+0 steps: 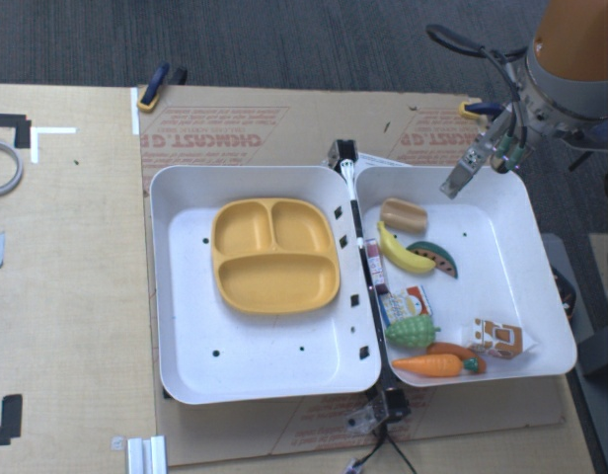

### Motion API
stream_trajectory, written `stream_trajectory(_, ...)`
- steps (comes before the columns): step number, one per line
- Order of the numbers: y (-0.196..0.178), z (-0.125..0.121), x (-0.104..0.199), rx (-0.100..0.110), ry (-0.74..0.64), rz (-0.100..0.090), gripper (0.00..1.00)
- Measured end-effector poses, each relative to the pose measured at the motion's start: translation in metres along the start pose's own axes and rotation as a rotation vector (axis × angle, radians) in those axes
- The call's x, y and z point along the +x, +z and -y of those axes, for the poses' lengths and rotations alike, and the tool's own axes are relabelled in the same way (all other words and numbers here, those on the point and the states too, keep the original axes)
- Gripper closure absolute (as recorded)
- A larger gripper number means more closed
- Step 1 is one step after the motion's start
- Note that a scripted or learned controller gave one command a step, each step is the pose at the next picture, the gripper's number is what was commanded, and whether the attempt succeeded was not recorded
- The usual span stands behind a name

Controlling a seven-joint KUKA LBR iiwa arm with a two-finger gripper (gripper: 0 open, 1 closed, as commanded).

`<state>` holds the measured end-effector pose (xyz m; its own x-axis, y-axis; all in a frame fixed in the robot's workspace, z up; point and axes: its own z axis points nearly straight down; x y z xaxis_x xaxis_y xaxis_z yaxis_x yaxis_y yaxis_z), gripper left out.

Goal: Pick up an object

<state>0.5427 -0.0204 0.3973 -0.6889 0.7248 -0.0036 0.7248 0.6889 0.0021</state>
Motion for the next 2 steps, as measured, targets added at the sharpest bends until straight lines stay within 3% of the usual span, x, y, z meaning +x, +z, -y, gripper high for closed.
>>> stream_trajectory(1, 0.136, -0.061, 0.043, 0.002, 0.062, -0.002, 1.0)
stream_trajectory(2, 0.134, -0.013, 0.095, 0.001, -0.066, -0.002, 1.0)
